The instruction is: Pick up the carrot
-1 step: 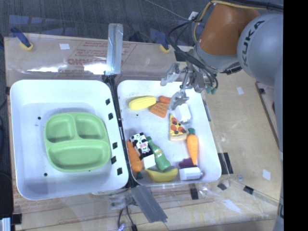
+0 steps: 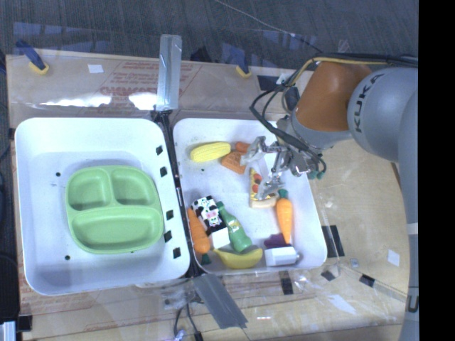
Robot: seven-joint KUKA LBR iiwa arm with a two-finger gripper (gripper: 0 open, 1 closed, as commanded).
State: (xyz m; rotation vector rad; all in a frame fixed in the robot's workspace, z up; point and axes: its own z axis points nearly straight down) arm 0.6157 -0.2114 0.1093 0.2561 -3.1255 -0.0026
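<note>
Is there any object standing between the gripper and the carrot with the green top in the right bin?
Nothing visible does. The gripper hangs over the pizza slice, and the carrot lies just beside it toward the bin's near-right corner, with bare bin floor between. The purple block lies beyond the carrot's tip.

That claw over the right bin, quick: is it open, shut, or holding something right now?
Claw: cannot be told; it hangs low over the pizza slice, just up-left of the carrot, with nothing visibly in its grip.

We see the gripper [image 2: 269, 170] over the right bin [image 2: 307, 190], above a pizza slice [image 2: 260, 190]; the carrot [image 2: 284, 217] lies just beside.
</note>
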